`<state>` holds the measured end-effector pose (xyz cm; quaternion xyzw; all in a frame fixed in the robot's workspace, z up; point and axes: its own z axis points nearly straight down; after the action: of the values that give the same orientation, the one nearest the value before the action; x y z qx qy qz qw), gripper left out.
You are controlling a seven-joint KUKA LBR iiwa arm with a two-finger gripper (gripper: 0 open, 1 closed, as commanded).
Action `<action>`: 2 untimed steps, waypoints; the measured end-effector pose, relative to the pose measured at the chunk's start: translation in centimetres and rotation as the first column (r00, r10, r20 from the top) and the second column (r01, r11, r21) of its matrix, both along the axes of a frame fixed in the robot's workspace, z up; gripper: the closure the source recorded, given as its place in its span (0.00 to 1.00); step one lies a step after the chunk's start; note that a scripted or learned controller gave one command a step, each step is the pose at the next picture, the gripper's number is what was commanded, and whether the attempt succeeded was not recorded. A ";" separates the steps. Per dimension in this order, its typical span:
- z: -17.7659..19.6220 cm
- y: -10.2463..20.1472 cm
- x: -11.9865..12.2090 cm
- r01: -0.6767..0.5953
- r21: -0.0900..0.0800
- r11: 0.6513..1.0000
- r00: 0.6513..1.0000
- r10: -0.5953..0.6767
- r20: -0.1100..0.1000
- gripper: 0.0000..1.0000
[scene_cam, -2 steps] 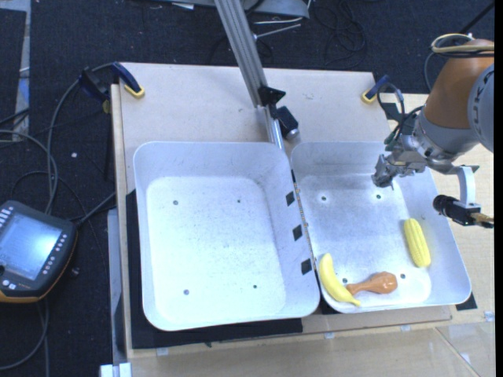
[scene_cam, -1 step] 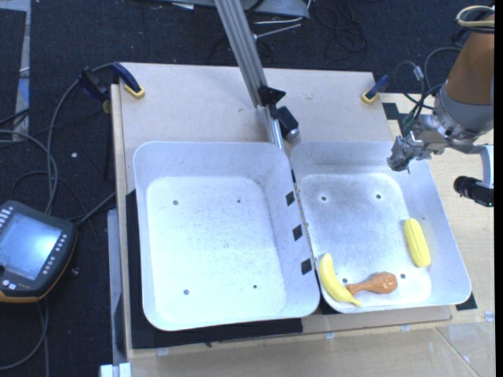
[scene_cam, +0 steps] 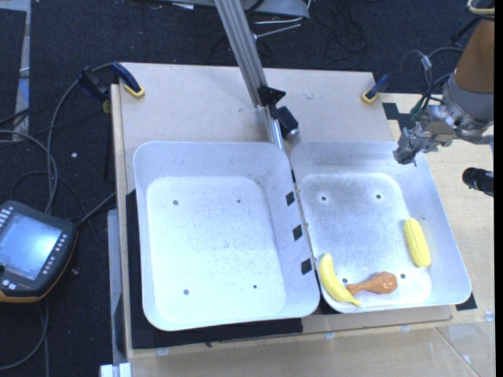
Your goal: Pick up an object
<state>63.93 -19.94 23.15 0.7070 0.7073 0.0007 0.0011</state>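
Observation:
The right bin (scene_cam: 369,187) holds three toy foods. A yellow corn cob (scene_cam: 416,242) lies by its right wall. A yellow banana (scene_cam: 333,280) rests against the near left corner, and an orange-brown drumstick (scene_cam: 374,284) lies just right of the banana. My gripper (scene_cam: 407,152) hangs over the bin's far right corner, well above and behind the corn, with nothing visible between its fingers. The arm comes in from the right, its orange band (scene_cam: 478,67) above the wrist.
The left bin (scene_cam: 212,234) sits beside the right one. A slanted metal post (scene_cam: 247,53) rises from between the bins' far edges. Clamps (scene_cam: 130,85) mark the bench's back corners. A teach pendant (scene_cam: 31,250) lies on the floor at left.

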 end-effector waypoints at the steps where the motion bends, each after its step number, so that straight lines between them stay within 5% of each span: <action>1: 0.2 5.8 0.4 -0.004 0.002 1.000 1.000 0.004 -0.002 1.00; 2: 1.2 11.1 -0.6 -0.004 0.002 1.000 1.000 0.004 -0.001 1.00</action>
<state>63.32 -8.85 24.33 0.7054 0.7088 0.0009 0.0000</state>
